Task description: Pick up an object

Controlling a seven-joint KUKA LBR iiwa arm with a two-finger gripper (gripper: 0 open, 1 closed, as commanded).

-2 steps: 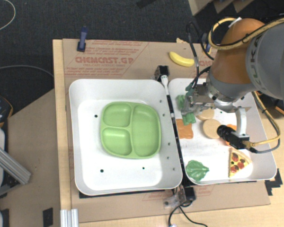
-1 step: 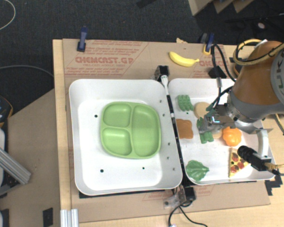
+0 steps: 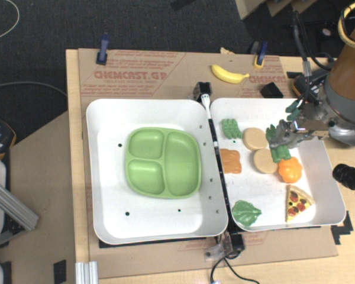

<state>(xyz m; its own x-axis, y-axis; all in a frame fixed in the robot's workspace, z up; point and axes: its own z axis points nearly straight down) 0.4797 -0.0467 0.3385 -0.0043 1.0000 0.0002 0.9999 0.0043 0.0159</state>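
The right bin (image 3: 319,218) holds several toy foods. My gripper (image 3: 282,136) hangs low over the bin's upper right part, right above a green toy vegetable (image 3: 280,154) that it partly hides. An orange fruit (image 3: 290,169) lies just below that vegetable. Two tan round biscuits (image 3: 254,138) (image 3: 264,160) lie to the gripper's left. Further left are a green ridged piece (image 3: 231,127) and a brown toast slice (image 3: 230,160). A pizza slice (image 3: 297,203) and a green leaf (image 3: 246,212) lie near the front edge.
The left bin (image 3: 106,206) holds a green divided plate (image 3: 164,161). A yellow banana (image 3: 229,74) lies on the board behind the right bin. A black divider strip (image 3: 213,141) runs between the bins. Cables and the arm's body crowd the right side.
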